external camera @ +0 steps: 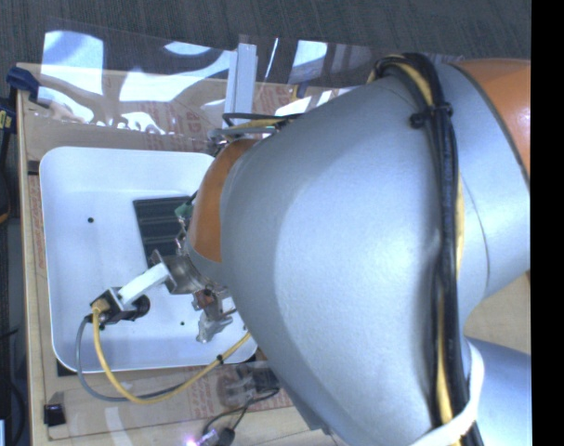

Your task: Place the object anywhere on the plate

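Plate (163, 223): a dark, flat, ribbed rectangle on the smooth floor of the left white bin (63, 249). It lies just up-view of the gripper (205, 309), with its right part hidden under the arm. Nearest the camera, the arm's (356, 277) broad, rounded grey shell, with a black cable bundle, covers the right side. I cannot tell whether the gripper is open or closed. Left of the gripper, a white bar (142, 286) ends in a black block. A yellow cable (124, 388) loops below it. Farther off, a glossy clear sheet (161, 77) reflects light.
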You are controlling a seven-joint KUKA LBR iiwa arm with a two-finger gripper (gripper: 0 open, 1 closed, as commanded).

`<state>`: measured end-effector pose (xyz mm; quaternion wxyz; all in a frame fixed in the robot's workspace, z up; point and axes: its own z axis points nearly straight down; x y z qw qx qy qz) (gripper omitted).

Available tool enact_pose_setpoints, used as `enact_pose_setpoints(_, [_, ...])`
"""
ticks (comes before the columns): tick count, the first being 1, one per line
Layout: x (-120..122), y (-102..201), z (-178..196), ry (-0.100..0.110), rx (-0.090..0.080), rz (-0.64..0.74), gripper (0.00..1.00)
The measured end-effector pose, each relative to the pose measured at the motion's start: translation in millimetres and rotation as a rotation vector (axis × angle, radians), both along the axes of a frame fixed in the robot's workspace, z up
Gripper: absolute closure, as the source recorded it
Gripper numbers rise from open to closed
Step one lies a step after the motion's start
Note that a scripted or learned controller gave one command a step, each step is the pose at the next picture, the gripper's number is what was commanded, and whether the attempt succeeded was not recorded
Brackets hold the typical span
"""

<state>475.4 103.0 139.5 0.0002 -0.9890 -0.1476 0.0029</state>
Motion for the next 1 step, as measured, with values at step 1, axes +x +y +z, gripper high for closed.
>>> enact_pose_setpoints(1, [0.0,0.0,0.0,0.000,0.000,0.000,0.00])
